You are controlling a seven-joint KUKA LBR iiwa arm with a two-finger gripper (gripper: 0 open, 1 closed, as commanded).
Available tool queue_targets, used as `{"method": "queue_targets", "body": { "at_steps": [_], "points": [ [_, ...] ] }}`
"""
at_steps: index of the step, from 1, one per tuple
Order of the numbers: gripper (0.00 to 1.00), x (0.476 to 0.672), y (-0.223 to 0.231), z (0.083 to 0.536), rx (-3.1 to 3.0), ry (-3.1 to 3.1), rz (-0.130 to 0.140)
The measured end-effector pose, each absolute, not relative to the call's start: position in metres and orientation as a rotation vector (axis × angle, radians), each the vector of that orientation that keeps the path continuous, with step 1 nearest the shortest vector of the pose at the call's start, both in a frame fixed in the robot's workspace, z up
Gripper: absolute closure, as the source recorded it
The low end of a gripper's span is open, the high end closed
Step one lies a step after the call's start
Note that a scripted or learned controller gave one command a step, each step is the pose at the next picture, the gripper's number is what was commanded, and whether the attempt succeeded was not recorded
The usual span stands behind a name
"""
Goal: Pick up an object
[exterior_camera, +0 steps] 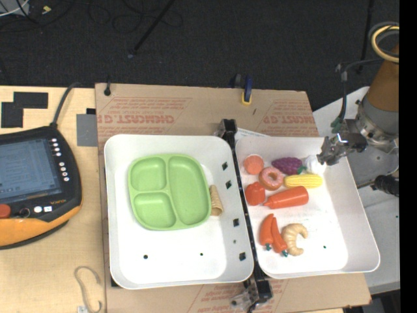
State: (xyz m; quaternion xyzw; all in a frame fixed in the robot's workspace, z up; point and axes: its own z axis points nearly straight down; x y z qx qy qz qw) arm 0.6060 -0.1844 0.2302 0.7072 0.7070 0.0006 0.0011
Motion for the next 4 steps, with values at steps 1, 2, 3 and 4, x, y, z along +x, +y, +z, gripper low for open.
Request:
{"method": "queue_targets", "body": {
  "at_steps": [1,2,3,4],
  "points": [
    [1.0,0.579,-0.132,0.222,2.223,2.228,-0.003],
    [1.0,0.554,-0.092,0.224,2.224,2.227,-0.003],
    [1.0,0.53,-0.043,0.218,2.223,2.229,-0.004],
    [1.0,0.521,0.011,0.213,2.222,2.228,-0.004]
  ]
}}
